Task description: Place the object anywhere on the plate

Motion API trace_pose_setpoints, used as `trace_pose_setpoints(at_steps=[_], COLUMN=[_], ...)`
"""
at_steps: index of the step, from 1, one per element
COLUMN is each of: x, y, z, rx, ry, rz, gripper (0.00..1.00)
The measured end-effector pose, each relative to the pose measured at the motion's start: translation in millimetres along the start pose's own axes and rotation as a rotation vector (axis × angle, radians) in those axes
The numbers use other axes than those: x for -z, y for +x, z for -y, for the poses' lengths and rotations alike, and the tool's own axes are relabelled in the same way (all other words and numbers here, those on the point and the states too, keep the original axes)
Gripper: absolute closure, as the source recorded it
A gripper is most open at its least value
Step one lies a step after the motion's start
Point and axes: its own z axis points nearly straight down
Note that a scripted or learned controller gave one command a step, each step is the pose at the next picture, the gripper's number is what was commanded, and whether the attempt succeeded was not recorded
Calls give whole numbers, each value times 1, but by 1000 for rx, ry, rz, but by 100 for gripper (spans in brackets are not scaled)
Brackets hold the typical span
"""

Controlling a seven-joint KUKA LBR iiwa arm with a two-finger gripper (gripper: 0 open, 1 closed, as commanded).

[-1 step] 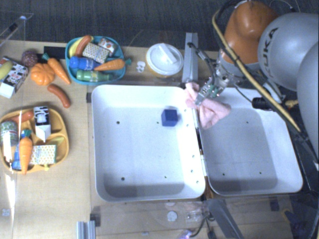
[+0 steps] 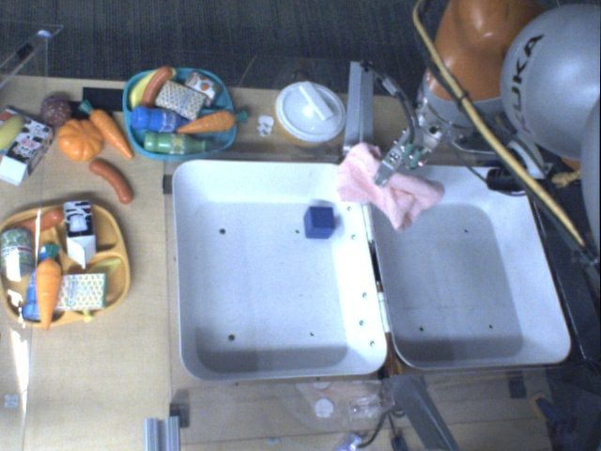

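A crumpled pink cloth (image 2: 406, 197) hangs over the wall between the two bins, at their far edge. My gripper (image 2: 386, 173) reaches in from the upper right, and its fingertips are shut on the cloth's upper middle. A small blue cube (image 2: 320, 221) lies in the left bin (image 2: 263, 299), to the left of the cloth and apart from it. A round white plate (image 2: 310, 113) with a yellowish rim sits on the bench just beyond the left bin's far right corner.
The right bin (image 2: 470, 289) lies under the arm. A blue bowl (image 2: 226, 140) of toy food stands at the back left. A yellow plate (image 2: 119, 252) with more toy food is at the far left. Loose toy vegetables (image 2: 80, 139) lie between them.
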Motion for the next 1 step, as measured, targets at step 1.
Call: trace_pose_setpoints(at_steps=[1], x=[9], y=[31], z=[-40], rx=[402], ry=[-1], rz=[0], gripper=[100])
